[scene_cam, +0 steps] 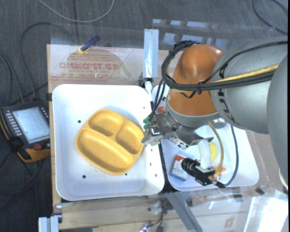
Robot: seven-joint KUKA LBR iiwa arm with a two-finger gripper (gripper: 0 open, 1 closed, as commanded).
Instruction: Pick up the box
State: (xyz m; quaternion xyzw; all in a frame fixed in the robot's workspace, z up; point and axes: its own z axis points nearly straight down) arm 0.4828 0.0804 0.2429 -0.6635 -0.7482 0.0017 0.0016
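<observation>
The box (179,168) is small, with blue, white and red print, and lies near the front left of the right bin (246,175). The arm's orange band (195,81) and grey wrist hang over that bin's left half and hide much of it. My gripper (151,130) sits low at the ridge between the two bins, up and to the left of the box and apart from it. Nothing shows held in it.
A yellow three-compartment plate (110,140) fills the middle of the left bin (67,178). A yellow item (213,152) lies in the right bin beside a black fitting (198,172) with cables. A teach pendant (24,127) rests on the floor at left.
</observation>
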